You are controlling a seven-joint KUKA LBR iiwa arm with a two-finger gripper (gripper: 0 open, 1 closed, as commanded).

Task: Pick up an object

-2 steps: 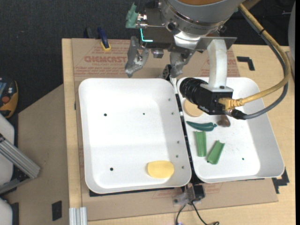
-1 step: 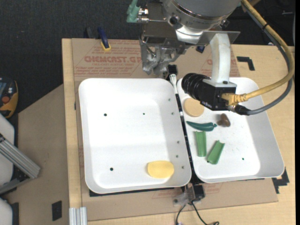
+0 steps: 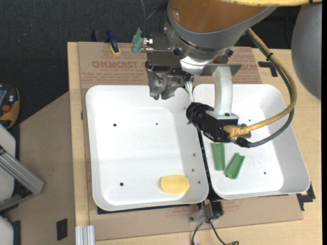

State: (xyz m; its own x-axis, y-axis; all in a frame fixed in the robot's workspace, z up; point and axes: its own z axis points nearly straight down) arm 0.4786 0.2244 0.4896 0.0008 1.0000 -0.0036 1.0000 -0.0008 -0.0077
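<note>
Green blocks [image 3: 226, 161]: one upright, other tilted right.

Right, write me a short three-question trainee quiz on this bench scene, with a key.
1. True or false: the yellow object lies in the left bin.
2. How many green pieces lie in the right bin?
3. The gripper hangs over: A) the left bin's far edge, B) the yellow object, C) the green pieces.

Key: 1 true; 2 two; 3 A.
</note>
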